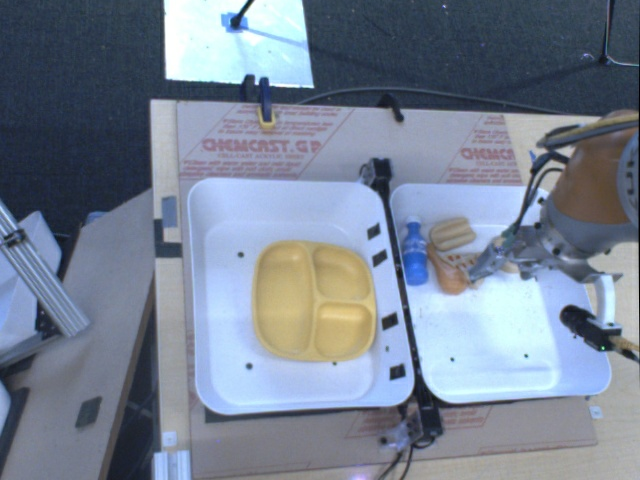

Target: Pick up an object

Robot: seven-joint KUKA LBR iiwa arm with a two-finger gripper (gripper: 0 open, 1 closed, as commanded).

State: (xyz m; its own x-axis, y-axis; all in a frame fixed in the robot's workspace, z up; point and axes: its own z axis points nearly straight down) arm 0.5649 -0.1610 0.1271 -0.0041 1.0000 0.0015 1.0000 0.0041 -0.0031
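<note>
Camera view: gripper (478, 268) hovering low in right bin (500, 368), fingers' state impossible to tell, beside orange item (450, 273), near blue bottle (414, 253); yellow tray (315, 300) lying in left bin (225, 268).

The arm (590, 183) is cut off by the right edge, and the orange items (452, 260) beneath the gripper (485, 265) are too blurred to be identified.
</note>
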